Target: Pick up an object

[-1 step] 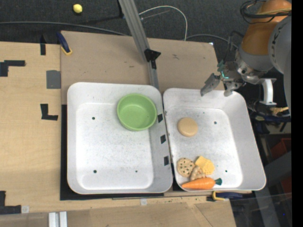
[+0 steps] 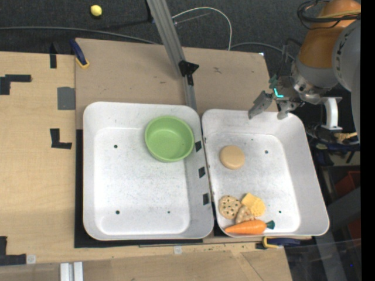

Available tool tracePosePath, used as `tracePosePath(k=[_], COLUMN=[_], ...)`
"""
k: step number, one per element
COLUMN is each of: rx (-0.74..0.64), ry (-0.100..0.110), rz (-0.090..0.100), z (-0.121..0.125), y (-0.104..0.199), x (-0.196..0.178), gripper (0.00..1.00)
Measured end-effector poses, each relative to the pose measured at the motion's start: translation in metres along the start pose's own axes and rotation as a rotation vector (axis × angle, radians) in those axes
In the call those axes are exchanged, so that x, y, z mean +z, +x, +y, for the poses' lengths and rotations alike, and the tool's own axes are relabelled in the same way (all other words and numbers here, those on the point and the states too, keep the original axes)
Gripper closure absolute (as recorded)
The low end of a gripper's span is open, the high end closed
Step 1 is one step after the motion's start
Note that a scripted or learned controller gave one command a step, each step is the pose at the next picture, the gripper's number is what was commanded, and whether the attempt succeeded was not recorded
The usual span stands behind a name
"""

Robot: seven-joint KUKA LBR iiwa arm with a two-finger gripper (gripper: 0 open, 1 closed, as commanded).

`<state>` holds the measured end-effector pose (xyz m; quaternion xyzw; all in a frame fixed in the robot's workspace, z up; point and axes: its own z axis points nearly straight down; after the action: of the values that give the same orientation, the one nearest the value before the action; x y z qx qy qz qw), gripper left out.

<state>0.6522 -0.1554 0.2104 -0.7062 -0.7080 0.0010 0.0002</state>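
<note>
We see a green bowl (image 2: 169, 138) in the left bin (image 2: 99, 174); right bin (image 2: 293, 174) holds bun (image 2: 232, 157), cookie (image 2: 228, 206), carrot (image 2: 247, 228); the fingers (image 2: 258, 105) spread, pinching nothing.

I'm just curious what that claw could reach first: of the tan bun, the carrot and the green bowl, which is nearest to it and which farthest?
From the gripper, at the right bin's far edge:
1. Bun, middle of the right bin.
2. Bowl, far side of the left bin.
3. Carrot, near edge of the right bin.
</note>
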Motion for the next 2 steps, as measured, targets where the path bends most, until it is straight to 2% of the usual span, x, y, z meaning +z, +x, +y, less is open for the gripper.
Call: tracePosePath(k=[2], rx=[0.0], ry=[0.005], rz=[0.001], z=[0.0], y=[0.011], x=[0.09], gripper=[0.0])
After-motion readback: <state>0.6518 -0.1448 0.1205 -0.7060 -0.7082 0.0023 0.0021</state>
